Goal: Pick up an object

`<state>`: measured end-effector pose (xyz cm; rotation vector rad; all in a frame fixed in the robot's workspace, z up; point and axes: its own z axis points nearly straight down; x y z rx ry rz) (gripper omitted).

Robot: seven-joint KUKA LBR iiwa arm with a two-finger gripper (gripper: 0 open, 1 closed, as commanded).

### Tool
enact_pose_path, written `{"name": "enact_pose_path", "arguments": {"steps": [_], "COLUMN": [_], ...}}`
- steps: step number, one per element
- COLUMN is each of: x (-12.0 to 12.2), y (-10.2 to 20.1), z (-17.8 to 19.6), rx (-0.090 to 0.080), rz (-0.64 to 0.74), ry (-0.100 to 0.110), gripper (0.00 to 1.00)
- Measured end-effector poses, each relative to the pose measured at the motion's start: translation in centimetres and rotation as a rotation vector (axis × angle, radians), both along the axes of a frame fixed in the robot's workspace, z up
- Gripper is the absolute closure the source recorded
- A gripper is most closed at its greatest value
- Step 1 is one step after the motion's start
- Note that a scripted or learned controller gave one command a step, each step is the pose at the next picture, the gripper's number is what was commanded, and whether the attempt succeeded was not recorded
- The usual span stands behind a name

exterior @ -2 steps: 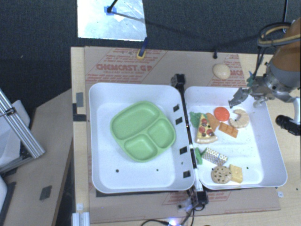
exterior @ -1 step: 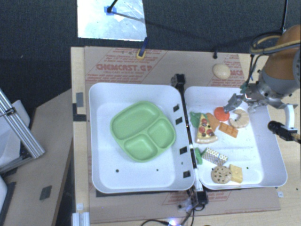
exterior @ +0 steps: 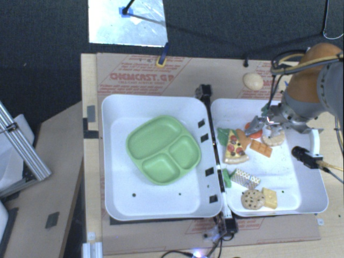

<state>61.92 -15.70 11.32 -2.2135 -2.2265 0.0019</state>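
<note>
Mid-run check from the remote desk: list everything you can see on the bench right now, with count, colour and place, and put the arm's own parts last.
left bin: 1, white, left half of the bench
right bin: 1, white, right half of the bench
divided plate: 1, light green, three compartments, in the left bin
pizza slice: 1, toy, yellow and red, right bin near the divider
orange cracker: 1, right bin, right of the pizza slice
chocolate-chip cookie: 1, tan, front of the right bin
yellow cracker: 1, beside the cookie
egg-shaped thing: 1, cream, on the cardboard behind the right bin
arm: 1, grey with orange band, reaching in over the right bin
gripper: 1, low over the food at the back of the right bin
</note>
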Motion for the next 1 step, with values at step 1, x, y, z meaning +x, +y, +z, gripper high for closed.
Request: {"name": "enact_pose_path", "arguments": {"steps": [1], "x": [0.14], "y": [0.04], "z": [-2.87], "rx": [-0.002], "rz": [-0.001], "ry": [-0.006], "gripper": [0.00]}}
